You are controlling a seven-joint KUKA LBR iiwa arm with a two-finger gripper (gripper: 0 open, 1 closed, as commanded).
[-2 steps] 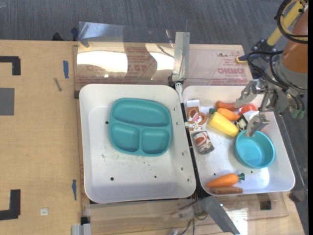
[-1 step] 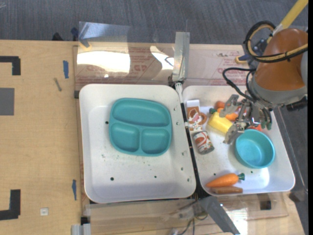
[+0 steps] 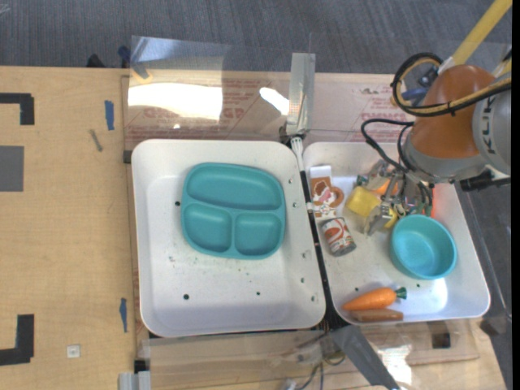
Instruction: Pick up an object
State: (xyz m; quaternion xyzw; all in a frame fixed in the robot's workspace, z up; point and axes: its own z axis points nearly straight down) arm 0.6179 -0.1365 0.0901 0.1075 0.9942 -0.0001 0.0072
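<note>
Carrot [image 3: 372,300] lies along the right bin's [image 3: 475,303] front edge, below the blue bowl [image 3: 422,247]. Gripper [image 3: 388,204] hangs beside the yellow block [image 3: 363,201]; its state cannot be told. Left bin [image 3: 154,291] holds a teal tray [image 3: 233,210], margins open on all sides

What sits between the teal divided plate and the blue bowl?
In the camera view, between the divided plate and the blue bowl: the bins' adjoining walls, then a small can lying on its side.

We identify the arm [image 3: 479,128] by its grey housing and the orange band [image 3: 453,112] above the wrist. Black cables [image 3: 382,149] loop beside it. A yellow hose [image 3: 487,19] runs diagonally above.
</note>
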